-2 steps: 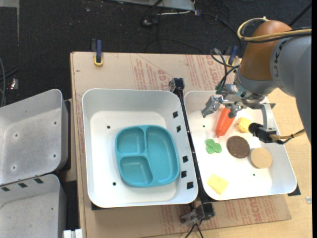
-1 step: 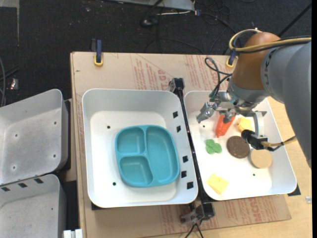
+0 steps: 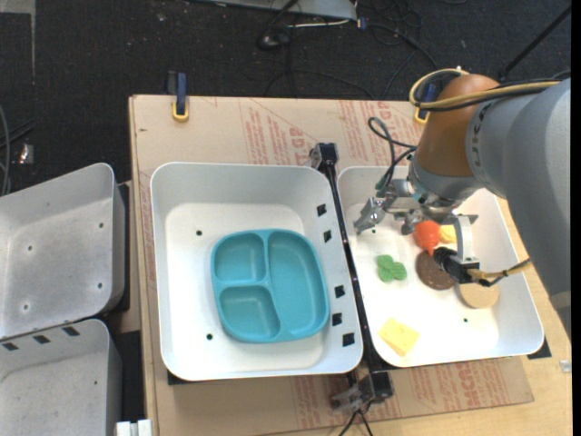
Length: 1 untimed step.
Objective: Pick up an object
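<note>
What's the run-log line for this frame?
arm over right bin | gripper above green piece | grasp unconfirmed | teal tray in left bin

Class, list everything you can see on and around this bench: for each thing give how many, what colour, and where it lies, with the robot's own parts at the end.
Bins: two, white, side by side on the bench.
Divided tray: one, turquoise, three compartments, in the left bin.
Green piece: one, right bin, left of centre.
Yellow piece: one, right bin, near its front edge.
Orange piece: one, right bin, beside the gripper.
Brown disc: one, dark brown, right bin, centre.
Tan disc: one, right bin, right of the brown disc.
Clamp: one, yellow and blue, bench's far left edge.
Arm: one, grey with orange band, from the right.
Gripper: one, metal, over the right bin.
</note>
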### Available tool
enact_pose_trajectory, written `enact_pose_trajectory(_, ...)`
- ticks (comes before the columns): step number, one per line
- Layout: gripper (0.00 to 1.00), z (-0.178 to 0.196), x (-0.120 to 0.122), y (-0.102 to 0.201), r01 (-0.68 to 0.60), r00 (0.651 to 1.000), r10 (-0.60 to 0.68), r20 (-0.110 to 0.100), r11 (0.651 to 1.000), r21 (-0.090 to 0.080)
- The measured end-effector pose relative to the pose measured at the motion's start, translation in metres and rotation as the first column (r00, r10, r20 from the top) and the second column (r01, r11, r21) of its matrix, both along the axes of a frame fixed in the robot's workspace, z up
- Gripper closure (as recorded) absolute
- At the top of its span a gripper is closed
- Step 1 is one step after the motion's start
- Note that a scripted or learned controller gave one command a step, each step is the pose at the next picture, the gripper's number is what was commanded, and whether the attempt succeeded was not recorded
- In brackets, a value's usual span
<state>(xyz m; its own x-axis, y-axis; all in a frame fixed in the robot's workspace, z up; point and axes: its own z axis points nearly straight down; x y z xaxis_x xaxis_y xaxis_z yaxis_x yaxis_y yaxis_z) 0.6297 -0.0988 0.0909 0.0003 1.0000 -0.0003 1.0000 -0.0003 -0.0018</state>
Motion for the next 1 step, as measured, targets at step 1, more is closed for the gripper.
enact_pose_trajectory(1,1.00,0.0120,0.0009,-0.0001,0.000,1.000,0.000,0.004,1.000,-0.001)
